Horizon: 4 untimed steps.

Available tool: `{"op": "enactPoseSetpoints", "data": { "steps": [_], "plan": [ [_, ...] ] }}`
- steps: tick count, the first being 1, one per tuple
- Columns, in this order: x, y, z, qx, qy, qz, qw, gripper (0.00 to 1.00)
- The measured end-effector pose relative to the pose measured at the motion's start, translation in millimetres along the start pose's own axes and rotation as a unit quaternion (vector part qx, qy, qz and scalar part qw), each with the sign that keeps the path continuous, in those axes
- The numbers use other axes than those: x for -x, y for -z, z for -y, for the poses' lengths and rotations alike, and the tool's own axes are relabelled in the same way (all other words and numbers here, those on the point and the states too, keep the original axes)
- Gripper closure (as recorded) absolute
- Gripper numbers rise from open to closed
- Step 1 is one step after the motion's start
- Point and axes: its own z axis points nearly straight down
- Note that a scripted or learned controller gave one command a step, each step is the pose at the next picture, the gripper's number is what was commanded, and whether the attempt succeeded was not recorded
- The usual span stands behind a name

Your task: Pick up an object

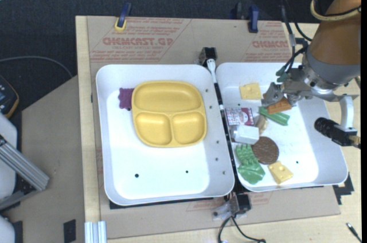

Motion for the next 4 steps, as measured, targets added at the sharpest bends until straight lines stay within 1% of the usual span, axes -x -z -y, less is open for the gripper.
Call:
{"op": "enactPoseSetpoints", "data": {
  "steps": [1, 2, 3, 4],
  "plan": [
    [-4, -6, 50, 0.0, 0.0, 0.0, 1.0, 1.0],
    [-16, 3, 62, 0.001, 0.002, 0.0, 1.0, 1.0],
    [2, 8, 63, 0.004, 0.001, 0.002, 1.0, 1.0],
    [-7, -5, 65, 0.001, 0.001, 0.0, 1.0, 1.0]
  ]
}}
